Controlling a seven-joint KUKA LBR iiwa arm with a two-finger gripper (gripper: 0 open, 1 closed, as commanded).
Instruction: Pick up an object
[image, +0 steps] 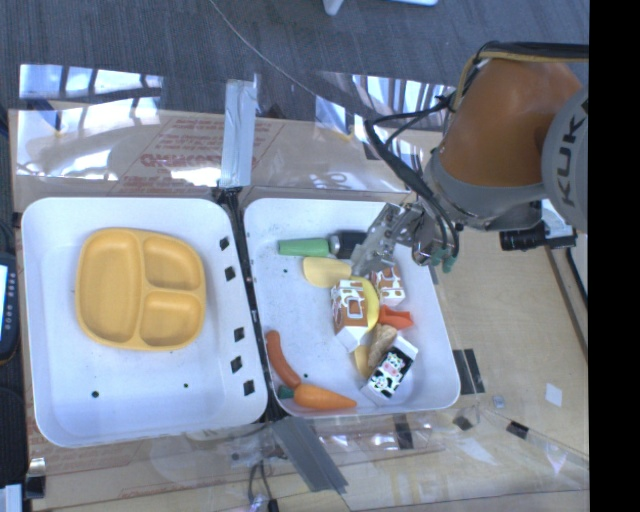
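The right bin (262, 300) holds a heap of toy food. A green vegetable (304, 246) with a dark end lies at the back, with a yellow banana-like piece (324, 271) just in front of it. A brown and white carton (348, 306), a smaller carton (391, 287), an orange piece (396, 319), a bread-coloured piece (380, 345) and a cow-patterned carton (391, 373) crowd the middle and right. A red sausage (280, 359) and a carrot (322, 398) lie at the front left. My gripper (381, 246) hangs low over the bin's back right, just above the smaller carton and right of the green vegetable.
In the left bin (50, 390) lies a yellow divided tray (140, 288). The arm's orange band (500, 110) and its cables overhang the right bin's back right corner. Tape strips and cardboard border the bins.
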